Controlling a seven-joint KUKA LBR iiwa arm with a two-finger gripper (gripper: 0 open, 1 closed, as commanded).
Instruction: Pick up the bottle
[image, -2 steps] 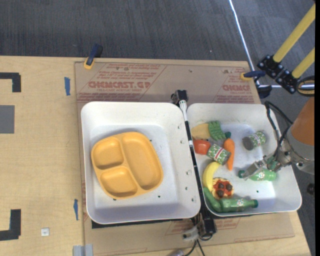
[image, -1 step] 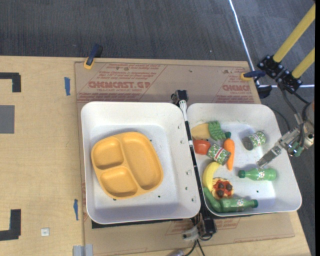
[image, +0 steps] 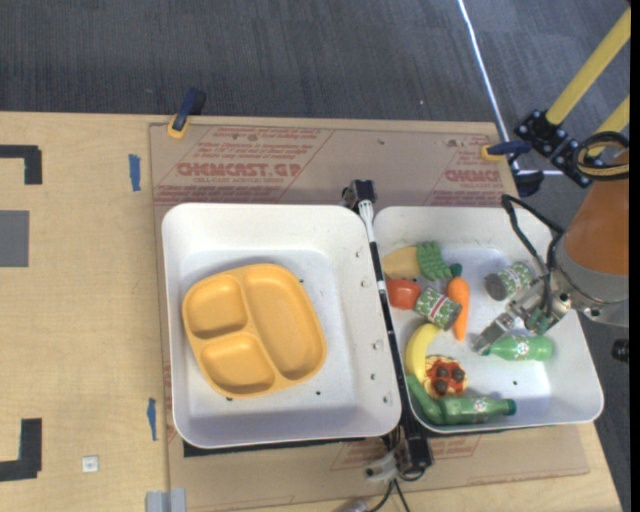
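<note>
Two bins sit side by side on the bench. The left bin (image: 190, 235) holds a divided plate (image: 254, 327). The right bin (image: 580, 395) is crowded: a banana (image: 419, 350) near its left wall, a carrot (image: 459, 304) just right of it, one bottle (image: 522, 349) further right under the gripper (image: 510, 325), another bottle (image: 465, 408) along the front edge.

Reaching in from three o'clock, grey arm (image: 598, 268) with orange band above the wrist, angled down toward nine o'clock. Gripper (image: 508, 325) low at the arm's eight o'clock end, metal links showing; finger state not readable from above.
</note>
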